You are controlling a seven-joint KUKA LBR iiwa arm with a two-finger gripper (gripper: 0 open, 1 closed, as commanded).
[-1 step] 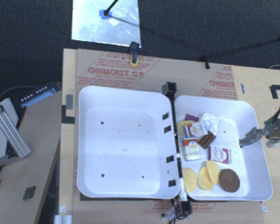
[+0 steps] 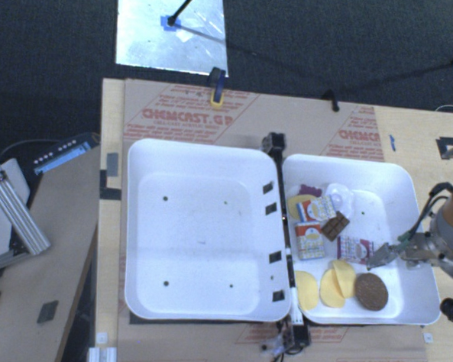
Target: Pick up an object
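The tool (image 2: 380,257) reaches in from the right edge of the frame, low over the right bin (image 2: 399,179); whether its fingers are parted I cannot tell. Just below it lies a round brown cookie (image 2: 372,292) (no long axis), beside yellow chip-like pieces (image 2: 333,285). Further left, small cartons (image 2: 308,240) stand roughly upright in the frame, a dark brown bar (image 2: 335,225) tilted across them. The left bin (image 2: 200,232) fills mid-frame on the table (image 2: 352,127).
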